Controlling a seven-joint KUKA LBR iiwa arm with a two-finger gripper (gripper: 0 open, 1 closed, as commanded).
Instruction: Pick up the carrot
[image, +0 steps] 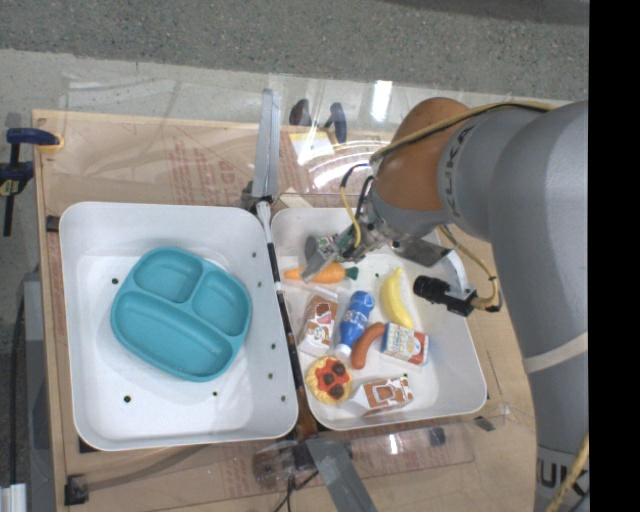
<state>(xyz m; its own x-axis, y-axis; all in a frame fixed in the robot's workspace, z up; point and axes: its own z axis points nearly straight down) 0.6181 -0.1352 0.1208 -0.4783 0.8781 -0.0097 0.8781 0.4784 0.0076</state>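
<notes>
So far I've got the gripper (325, 252) down at the carrot (328, 271) — grasp and lift remain, finger state I cannot tell.

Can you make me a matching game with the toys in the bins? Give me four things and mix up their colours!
Things:
1. plate
2. banana
3. carrot
4. bottle

Colours:
A. yellow
B. blue with a white cap
C. teal
D. orange

Right pairs: 1-C, 2-A, 3-D, 4-B
</notes>
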